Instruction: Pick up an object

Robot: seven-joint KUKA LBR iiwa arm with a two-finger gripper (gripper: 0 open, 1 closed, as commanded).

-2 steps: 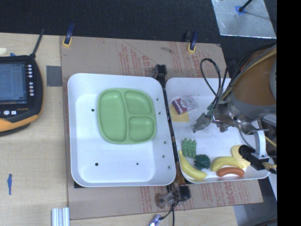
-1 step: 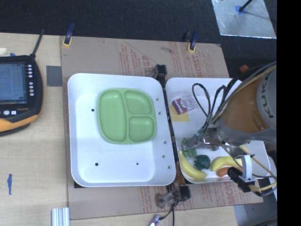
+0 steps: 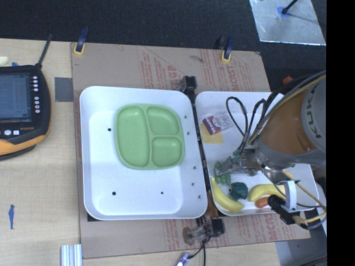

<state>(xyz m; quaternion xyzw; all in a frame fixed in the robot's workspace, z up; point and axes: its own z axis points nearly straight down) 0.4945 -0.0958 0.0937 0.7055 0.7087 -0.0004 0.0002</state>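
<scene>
The right bin [image 3: 206, 101] holds a yellow banana [image 3: 224, 199] at its near left corner, a dark green piece [image 3: 239, 190] beside it, a small green item [image 3: 223, 178], another yellow banana [image 3: 264, 192] and an orange bit [image 3: 260, 203]. A small packet with a purple label [image 3: 216, 123] lies on a yellow card toward the bin's far left. My gripper [image 3: 226, 167] reaches in from the right, low over the bin, just above the small green item. The arm's grey body and orange band [image 3: 288, 126] cover the bin's right side.
The left bin [image 3: 94, 148] carries a green divided plate [image 3: 150, 136]. A teach pendant [image 3: 19, 107] lies on the bench at far left. Black cables [image 3: 244, 118] loop over the right bin's far part. Clamps [image 3: 226, 49] hold the cardboard sheet at the back.
</scene>
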